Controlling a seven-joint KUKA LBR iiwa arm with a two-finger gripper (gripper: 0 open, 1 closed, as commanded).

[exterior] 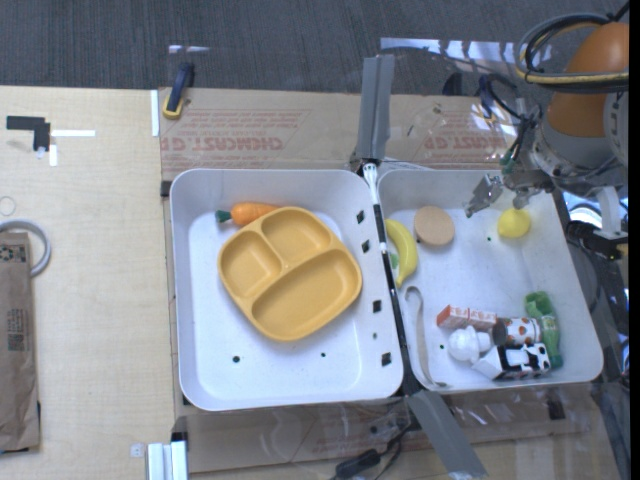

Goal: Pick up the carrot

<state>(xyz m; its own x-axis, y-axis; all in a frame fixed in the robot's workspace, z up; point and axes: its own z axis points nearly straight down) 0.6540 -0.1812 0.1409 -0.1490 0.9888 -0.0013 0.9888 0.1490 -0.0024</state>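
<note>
The carrot is orange with a green top and lies in the left bin. It rests against the far-left rim of a yellow divided plate. My gripper hangs over the far part of the right bin, well to the right of the carrot. Its fingers stand open with nothing between them. A yellow lemon sits just below the right finger.
The right bin also holds a banana by the divider, a round tan disc, a cow-print milk carton and a green item. Cardboard lies behind the bins. A paper bag sits far left.
</note>
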